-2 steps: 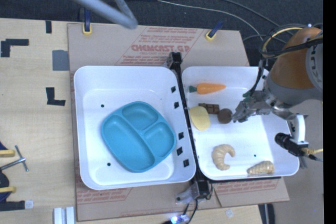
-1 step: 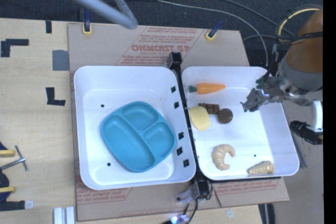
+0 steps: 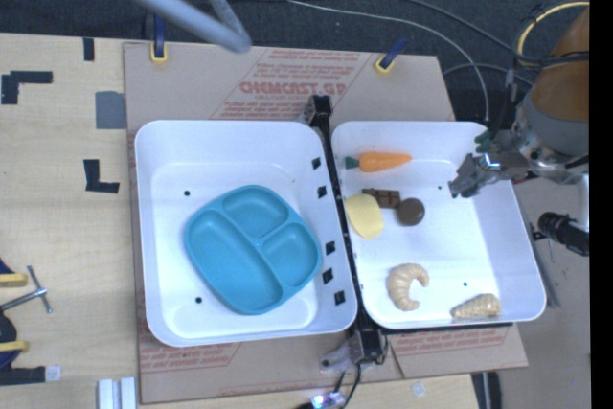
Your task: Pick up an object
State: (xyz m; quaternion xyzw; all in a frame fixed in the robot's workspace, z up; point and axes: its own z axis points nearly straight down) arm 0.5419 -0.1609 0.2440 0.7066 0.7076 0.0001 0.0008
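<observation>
- Shell and croissant lie at the right bin's front.
- Gripper hangs over its right rim, holding nothing; its opening can't be told.

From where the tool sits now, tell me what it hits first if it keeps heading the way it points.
The tool points left and down into the right bin. It would probably meet bare bin floor first; the chocolate ball lies farther along. Height is unclear.

In the right bin you have a carrot lying flat near the far wall, a yellow piece touching a brown block, a brown ball, a croissant and a pastry near the front.
</observation>
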